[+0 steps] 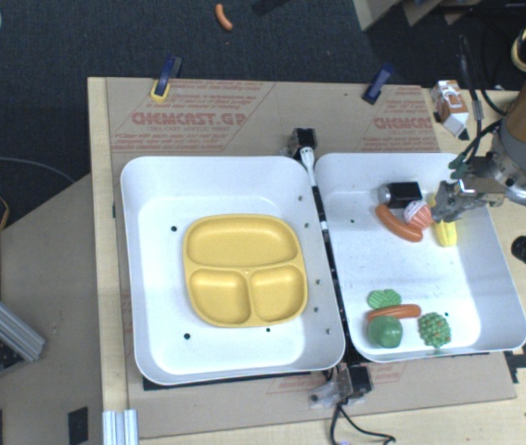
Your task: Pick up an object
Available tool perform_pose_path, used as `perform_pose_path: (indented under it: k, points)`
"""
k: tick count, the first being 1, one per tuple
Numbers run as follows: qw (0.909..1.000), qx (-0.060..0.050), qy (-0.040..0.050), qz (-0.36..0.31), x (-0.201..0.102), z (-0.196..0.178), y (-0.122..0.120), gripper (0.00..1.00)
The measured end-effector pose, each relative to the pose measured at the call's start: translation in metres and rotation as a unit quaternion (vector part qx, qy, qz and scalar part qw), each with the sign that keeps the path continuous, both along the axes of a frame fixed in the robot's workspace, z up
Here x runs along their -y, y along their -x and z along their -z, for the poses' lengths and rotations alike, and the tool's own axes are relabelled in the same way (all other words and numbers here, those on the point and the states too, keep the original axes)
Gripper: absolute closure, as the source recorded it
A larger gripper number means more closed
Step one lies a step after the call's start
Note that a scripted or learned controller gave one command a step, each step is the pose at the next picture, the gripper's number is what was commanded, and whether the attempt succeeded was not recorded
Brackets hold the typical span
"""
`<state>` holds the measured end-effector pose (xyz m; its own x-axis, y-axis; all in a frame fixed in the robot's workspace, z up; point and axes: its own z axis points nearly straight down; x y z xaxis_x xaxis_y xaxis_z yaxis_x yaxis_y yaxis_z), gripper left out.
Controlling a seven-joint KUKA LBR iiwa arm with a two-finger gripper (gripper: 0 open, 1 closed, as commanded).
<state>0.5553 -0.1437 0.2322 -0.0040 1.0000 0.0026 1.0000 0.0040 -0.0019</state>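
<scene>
- The grey arm reaches in over the right bin, and its fingers hang low near the bin's far end, over a small cluster of toy food.
- Whether those fingers are released or clenched I cannot tell; they are small and dark, and nothing is plainly seen between them.
- Just beside the fingers, on the side away from the arm, lie an orange hot dog and a pinkish piece; a black block sits a little beyond these.
- A yellow piece lies directly under or just nearer the camera than the fingers, likely the closest candidate for the pick.
- Well apart from the fingers, at the bin's near end, a green leafy piece, a second sausage, a green round piece and a green knobbly piece rest together.
- The left bin holds a yellow divided tray, far from the fingers.
- Both bins sit on a cardboard-covered worktop, probably clamped to keep them steady.
</scene>
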Motion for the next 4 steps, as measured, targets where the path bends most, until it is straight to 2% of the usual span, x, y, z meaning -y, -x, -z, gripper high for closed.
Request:
perform_pose_path:
  k: [1, 2, 3, 4]
  points:
    - [1.0, -0.001, -0.0001, 0.001, -0.033, -0.003, 0.047, 1.0]
    - [1.0, -0.002, -0.0003, 0.001, -0.066, 0.018, 0.073, 1.0]
    - [1.0, 0.002, 0.0014, 0.001, -0.075, 0.006, 0.072, 1.0]
    - [1.0, 0.002, 0.002, 0.003, -0.06, 0.009, 0.064, 1.0]
